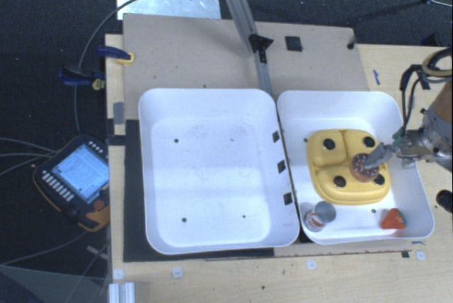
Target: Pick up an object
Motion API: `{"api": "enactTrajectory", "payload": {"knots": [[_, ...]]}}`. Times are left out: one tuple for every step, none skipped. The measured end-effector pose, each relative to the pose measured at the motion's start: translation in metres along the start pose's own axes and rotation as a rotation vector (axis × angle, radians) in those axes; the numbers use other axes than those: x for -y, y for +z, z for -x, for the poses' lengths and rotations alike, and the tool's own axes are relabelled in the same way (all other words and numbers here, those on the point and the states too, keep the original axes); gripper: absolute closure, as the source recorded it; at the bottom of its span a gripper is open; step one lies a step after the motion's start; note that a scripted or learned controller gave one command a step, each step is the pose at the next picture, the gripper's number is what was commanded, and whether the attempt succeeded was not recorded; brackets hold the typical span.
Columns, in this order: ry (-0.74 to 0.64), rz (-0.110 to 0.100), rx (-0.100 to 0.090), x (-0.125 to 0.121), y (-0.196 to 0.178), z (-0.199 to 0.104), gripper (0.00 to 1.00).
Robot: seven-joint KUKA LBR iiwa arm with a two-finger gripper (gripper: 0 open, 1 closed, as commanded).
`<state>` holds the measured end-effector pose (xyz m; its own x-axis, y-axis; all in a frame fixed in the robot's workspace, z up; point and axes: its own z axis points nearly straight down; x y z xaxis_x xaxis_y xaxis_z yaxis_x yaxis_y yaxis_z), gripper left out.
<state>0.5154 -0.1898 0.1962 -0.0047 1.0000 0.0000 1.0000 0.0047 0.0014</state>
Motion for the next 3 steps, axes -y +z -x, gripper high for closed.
{"api": "enactTrajectory", "payload": {"knots": [[0.002,-0.003,-0.001,0.0001,0.0574,-0.0093,0.00],[-0.001,0.011,0.003,-0.0037,0.0645,-0.0083,0.00],[-0.001,0.010,-0.001,-0.0042,0.0555,-0.0095,1.00]]}}
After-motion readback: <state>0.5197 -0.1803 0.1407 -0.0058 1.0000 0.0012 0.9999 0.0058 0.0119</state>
